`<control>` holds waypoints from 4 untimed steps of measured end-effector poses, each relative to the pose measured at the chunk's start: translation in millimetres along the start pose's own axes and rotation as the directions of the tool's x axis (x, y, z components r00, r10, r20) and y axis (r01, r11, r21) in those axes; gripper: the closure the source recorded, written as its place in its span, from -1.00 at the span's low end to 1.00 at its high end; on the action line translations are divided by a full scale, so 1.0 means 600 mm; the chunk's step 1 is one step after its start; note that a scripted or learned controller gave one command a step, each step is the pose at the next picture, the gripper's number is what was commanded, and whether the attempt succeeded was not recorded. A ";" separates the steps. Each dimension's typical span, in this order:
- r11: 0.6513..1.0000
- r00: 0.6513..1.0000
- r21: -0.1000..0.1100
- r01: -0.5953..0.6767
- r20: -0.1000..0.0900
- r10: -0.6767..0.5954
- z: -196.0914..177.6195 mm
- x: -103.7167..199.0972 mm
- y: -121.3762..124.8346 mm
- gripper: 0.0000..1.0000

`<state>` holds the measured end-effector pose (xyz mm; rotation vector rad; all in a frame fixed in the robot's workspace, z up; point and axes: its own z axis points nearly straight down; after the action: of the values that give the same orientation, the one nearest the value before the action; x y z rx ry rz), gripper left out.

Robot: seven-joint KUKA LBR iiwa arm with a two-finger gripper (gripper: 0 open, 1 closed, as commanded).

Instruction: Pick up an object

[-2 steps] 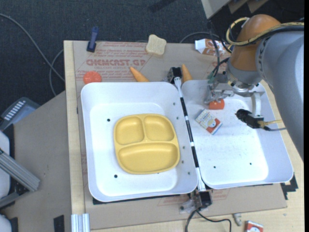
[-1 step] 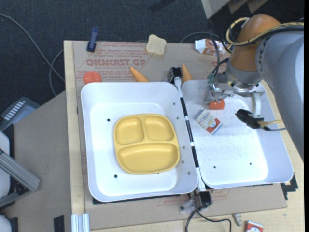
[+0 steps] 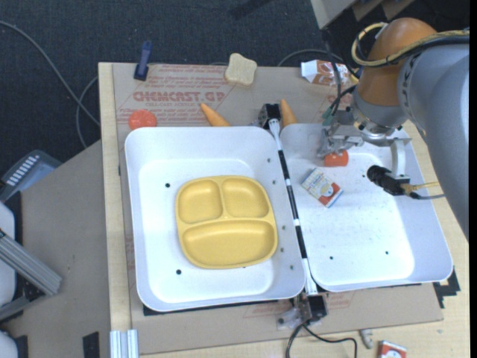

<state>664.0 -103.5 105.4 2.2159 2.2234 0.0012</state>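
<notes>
Gripper [image 3: 335,148] low over far end of right bin [image 3: 373,263], near divider between bins; how far it is open or closed: cannot tell. Small red object [image 3: 337,159] directly at gripper tip, on bin floor, touching or just under it; grasp not visible. Small white-and-red box [image 3: 322,187] near, on camera side of tip, tilted. Yellow divided plate [image 3: 225,221] well apart, in left bin [image 3: 149,200]. Bread piece [image 3: 241,68] and orange carrot [image 3: 215,115] outside bins, beyond left bin
</notes>
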 end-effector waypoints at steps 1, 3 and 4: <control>1.000 1.000 0.000 0.000 0.000 0.000 0.000 0.000 0.000 -1.00; 1.000 1.000 0.002 -0.002 0.000 0.002 0.017 0.019 0.005 1.00; 1.000 1.000 0.002 -0.002 0.000 0.002 0.017 0.019 0.005 -1.00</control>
<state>666.9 -91.9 95.1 2.2191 2.2224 -0.0011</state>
